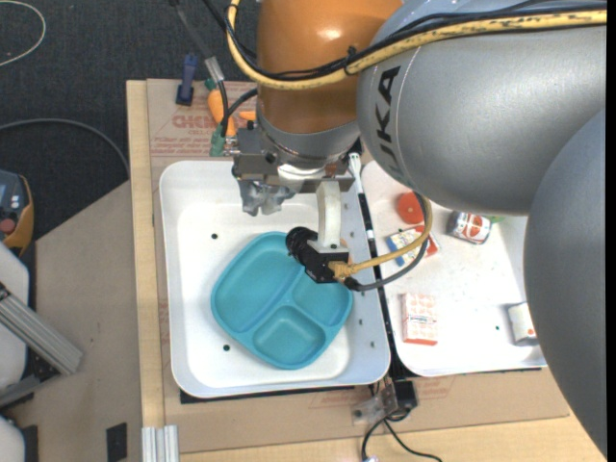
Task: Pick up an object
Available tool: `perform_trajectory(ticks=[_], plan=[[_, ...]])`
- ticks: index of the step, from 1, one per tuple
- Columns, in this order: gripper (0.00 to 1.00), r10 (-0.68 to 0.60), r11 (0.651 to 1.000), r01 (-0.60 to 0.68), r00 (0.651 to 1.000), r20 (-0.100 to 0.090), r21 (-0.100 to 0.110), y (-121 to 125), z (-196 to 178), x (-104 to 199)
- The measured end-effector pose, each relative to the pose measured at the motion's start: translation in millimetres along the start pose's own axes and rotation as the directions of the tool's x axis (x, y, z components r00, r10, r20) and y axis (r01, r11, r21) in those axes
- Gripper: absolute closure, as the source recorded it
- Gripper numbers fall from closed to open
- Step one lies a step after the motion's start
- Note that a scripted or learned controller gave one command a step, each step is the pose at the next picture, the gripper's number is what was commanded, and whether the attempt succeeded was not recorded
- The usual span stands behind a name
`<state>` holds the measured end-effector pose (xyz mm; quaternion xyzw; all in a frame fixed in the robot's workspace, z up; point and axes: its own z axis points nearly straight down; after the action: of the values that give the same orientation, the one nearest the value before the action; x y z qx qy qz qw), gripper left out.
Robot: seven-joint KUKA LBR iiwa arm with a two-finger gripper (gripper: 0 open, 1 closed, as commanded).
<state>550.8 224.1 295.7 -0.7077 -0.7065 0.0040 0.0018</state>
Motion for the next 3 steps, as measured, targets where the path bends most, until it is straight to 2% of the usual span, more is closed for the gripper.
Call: perform_trajectory(ticks=[1, 2, 3], plan=[[1.0, 0.001, 1.0, -0.001, 1.0, -0.004, -0.015, 79, -22, 0], [1.0, -0.001, 1.0, 0.001, 1.0, -0.002, -0.003, 76, 10, 1], [1.0, -0.004, 1.0, 0.004, 1.0, -0.009, -0.03, 91, -193, -1]])
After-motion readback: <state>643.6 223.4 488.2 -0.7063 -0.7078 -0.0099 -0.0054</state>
